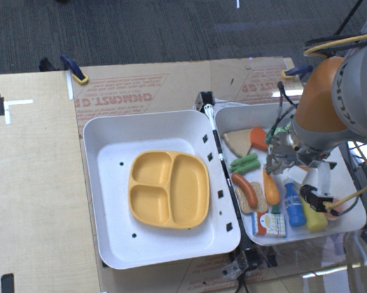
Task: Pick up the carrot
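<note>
The carrot (271, 190) is an orange tapered piece lying lengthwise in the right bin (353, 223), between a sausage and a blue bottle. My gripper (273, 164) hangs low under the grey and orange wrist, just above the carrot's far end. The wrist covers most of the gripper. Nothing shows whether the carrot is touched or held.
Packed around the carrot are a sausage (245, 190), a green pod (244, 163), a red-orange piece (257, 138), a bread slice (235, 143), a blue bottle (294, 207), a yellow item (315, 218) and a small carton (271, 223). The left bin (105, 200) holds a yellow divided plate (169, 188).
</note>
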You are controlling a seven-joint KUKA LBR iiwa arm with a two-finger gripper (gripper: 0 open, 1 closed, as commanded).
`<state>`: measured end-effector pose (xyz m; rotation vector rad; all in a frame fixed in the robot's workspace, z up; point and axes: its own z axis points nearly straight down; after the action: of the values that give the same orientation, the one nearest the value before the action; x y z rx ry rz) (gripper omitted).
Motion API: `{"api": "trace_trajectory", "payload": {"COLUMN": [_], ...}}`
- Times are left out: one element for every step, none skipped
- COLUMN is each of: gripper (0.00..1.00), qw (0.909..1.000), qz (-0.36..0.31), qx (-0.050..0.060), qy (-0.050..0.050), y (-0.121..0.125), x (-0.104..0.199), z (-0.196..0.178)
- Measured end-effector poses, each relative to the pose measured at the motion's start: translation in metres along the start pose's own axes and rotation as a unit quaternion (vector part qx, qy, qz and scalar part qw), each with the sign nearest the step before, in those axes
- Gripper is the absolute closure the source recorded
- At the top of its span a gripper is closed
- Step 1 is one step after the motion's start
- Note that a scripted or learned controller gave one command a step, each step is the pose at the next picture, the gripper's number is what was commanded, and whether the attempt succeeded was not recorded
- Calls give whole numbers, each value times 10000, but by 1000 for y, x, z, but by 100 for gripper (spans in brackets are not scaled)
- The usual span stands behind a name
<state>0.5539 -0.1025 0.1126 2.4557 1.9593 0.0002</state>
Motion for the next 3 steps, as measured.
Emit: {"api": "trace_trajectory", "payload": {"gripper": [100,0,100], "qw": [9992,9992,9991], "qz": [394,391,412], "qx": [-105,-70,-59], "qy": [-30,-30,-18], "y": [-65,-67,-66], "x": [-22,-22,-21], "z": [16,18,10]}}
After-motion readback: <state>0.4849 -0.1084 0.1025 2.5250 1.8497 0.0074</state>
